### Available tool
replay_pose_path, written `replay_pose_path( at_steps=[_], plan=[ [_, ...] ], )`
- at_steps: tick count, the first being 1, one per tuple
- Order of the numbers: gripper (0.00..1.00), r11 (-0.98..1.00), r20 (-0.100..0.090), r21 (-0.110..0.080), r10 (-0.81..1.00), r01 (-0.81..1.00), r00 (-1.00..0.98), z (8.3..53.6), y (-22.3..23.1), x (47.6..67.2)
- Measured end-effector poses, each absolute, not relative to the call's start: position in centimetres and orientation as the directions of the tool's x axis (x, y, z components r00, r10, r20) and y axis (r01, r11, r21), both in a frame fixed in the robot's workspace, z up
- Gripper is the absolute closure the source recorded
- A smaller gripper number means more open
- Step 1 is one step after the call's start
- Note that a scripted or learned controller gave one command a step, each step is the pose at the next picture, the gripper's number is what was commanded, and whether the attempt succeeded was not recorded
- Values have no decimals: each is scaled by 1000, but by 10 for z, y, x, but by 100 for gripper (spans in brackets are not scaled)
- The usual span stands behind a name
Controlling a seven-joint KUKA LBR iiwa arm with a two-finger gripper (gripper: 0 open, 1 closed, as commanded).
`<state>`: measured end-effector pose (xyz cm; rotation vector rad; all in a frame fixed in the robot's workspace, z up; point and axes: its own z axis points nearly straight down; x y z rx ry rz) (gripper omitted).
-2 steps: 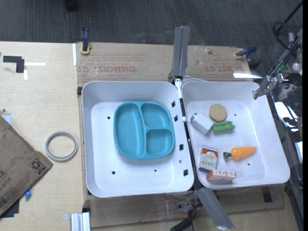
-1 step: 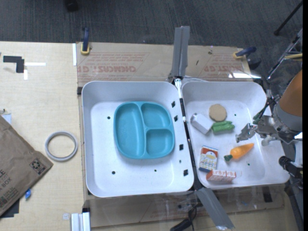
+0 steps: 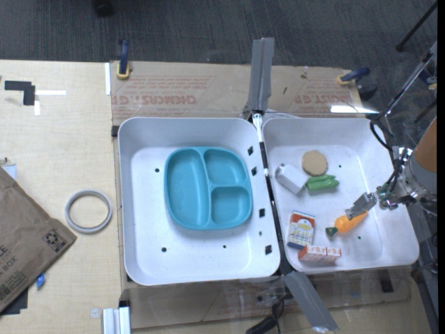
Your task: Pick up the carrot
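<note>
Camera view, right bin (image 3: 348, 139): I am logging the gripper (image 3: 362, 204) hanging low over the bin floor, reaching in from the right with the arm (image 3: 424, 165) behind it.

Jaw state: I am reading the fingers as small and blurred at this size, and I cannot tell whether they are open or closed.

Carrot (image 3: 346, 222): lying on the bin floor, tilted, its orange body running up toward the jaws and its green tip pointing away, down and to the left. Its upper end is sitting right at the fingertips, possibly touching them; I am not seeing it lifted clear of the floor.

Green item (image 3: 322, 183): lying above and to the left of the jaws, near them.

Round tan disc (image 3: 314, 162): sitting just beyond the green item, farther from the jaws.

Pale grey block (image 3: 292, 178): resting left of the green item, well apart from the jaws.

Two small printed cartons: one (image 3: 301, 229) lying left of the carrot, the other (image 3: 320, 255) below it, near the bin's front wall.

Left bin (image 3: 139, 207): holding a teal divided plate (image 3: 208, 186), well apart from the jaws.

Bench, far left: a grey ring (image 3: 88, 210) is lying outside the bins.
</note>
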<state>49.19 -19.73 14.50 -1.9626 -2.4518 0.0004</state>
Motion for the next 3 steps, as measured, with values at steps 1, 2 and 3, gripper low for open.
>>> replay_pose_path(
  at_steps=[1, 2, 3],
  plan=[
    [0, 24, 1, -3, 1000, 1000, -24, 91, -194, 477],
    [100, 20, 1, -2, 1000, 1000, -20, 99, -195, 477],
    [100, 8, -1, -1, 1000, 1000, -8, 191, -162, 499]
  ],
)
